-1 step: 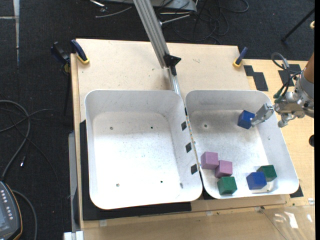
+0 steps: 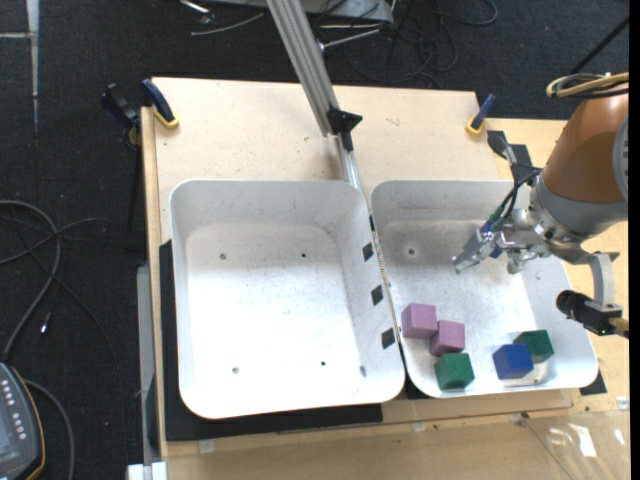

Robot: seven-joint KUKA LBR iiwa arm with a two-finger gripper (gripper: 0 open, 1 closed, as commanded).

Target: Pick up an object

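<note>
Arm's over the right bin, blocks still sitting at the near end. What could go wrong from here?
1. The two purple blocks touch, and a green block sits right beside them; a grasp there may snag or shove a neighbour.
2. The blue block and the other green block lie near the right bin's wall, leaving little room for the fingers.
3. The gripper hangs away from the blocks, so closing there would catch nothing.

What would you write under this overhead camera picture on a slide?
Robot gripper poised over the right bin, above five small blocks: two purple, two green, one blue.
</note>
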